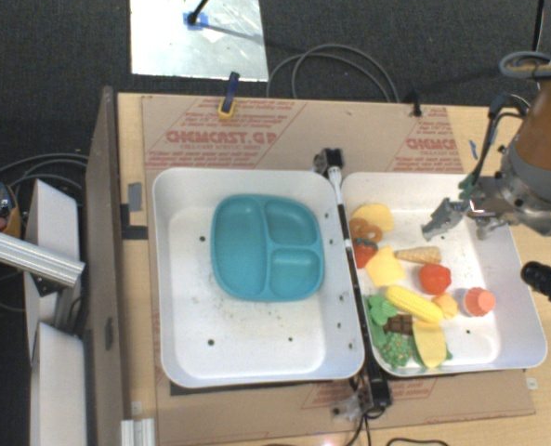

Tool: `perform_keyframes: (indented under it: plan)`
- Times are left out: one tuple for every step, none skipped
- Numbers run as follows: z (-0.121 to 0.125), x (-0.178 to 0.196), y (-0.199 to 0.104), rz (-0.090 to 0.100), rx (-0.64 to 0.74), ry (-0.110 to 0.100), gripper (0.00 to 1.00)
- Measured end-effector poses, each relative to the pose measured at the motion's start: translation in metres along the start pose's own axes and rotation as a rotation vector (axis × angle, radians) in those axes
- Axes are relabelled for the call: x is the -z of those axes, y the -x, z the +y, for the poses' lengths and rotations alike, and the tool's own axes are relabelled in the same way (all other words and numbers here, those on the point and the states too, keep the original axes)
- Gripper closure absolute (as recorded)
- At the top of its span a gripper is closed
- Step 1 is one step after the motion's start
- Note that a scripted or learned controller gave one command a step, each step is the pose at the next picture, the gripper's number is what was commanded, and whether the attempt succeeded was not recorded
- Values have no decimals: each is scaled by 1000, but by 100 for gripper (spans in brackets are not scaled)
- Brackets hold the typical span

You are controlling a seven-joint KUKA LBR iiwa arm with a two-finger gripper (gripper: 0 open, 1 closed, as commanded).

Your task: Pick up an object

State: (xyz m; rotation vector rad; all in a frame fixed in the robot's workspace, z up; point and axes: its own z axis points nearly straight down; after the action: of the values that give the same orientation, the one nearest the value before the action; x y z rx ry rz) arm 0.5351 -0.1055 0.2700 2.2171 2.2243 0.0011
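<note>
**Toy food waits below an open, empty gripper**

The toy food sits in the right bin (526, 342). It is bunched up in the left part of that bin. There is a cone (416, 255), pointing its long way left to right. Just below it is a red tomato (435, 278). Lower still is a yellow corn (414, 305), lying on a slant. A small orange cup (479, 301) sits off to the right, a little apart from the pile.

The gripper (447, 216) hangs over the top part of the same bin. The cone is the closest toy. It lies just below the gripper and a bit to the left. So I think the gripper must go down and a little left to reach it.

The fingers look spread apart, and nothing is between them.

The arm (544, 147) comes in from the right and bends down over the bin.

The left bin (187, 342) holds a blue plate (266, 247).
</note>
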Motion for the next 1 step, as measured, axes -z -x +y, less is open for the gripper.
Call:
perform_keyframes:
  plan:
    - [-32, -72, 31, 1, -5, -5, 0]
